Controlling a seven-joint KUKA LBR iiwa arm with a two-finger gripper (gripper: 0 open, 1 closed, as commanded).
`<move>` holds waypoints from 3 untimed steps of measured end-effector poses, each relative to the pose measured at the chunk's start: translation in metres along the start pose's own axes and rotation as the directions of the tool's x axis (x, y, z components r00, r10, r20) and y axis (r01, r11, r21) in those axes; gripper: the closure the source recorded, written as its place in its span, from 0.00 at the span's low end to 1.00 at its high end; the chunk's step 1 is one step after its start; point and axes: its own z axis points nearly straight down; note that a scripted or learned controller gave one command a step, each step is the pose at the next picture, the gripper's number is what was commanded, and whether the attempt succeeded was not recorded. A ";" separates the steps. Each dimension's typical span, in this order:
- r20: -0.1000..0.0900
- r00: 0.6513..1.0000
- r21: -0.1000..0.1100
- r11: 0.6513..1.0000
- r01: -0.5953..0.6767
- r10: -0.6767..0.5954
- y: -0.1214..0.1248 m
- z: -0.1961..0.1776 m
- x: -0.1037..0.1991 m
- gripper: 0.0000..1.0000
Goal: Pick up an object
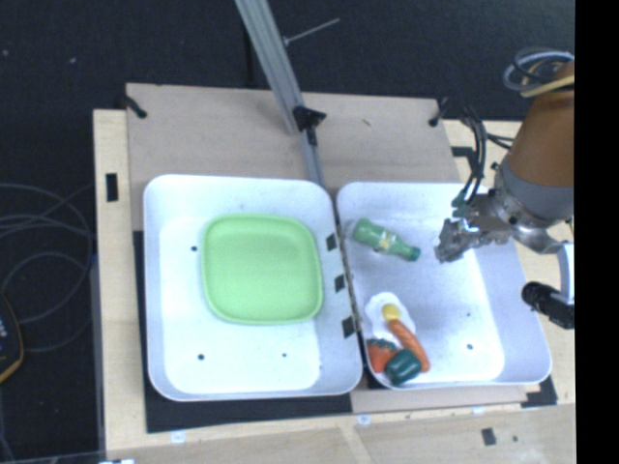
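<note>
Arm enters from the right, over the right bin. Gripper hangs above that bin's upper middle, just right of a green bottle lying on its side on the bin floor, apart from it. Cannot tell how the end effector is set; nothing seen in it. Near the right bin's lower left corner: small white plate carrying toy food, a yellow piece, an orange carrot, a green piece. Left bin holds a light green square plate, lying flat.
</note>
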 end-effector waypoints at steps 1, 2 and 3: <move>-0.001 1.000 0.004 1.000 -0.001 0.001 0.000 -0.008 0.000 1.00; -0.001 1.000 0.006 1.000 0.002 -0.002 -0.015 0.003 0.046 1.00; -0.001 1.000 0.006 1.000 0.001 -0.001 -0.020 0.013 0.088 1.00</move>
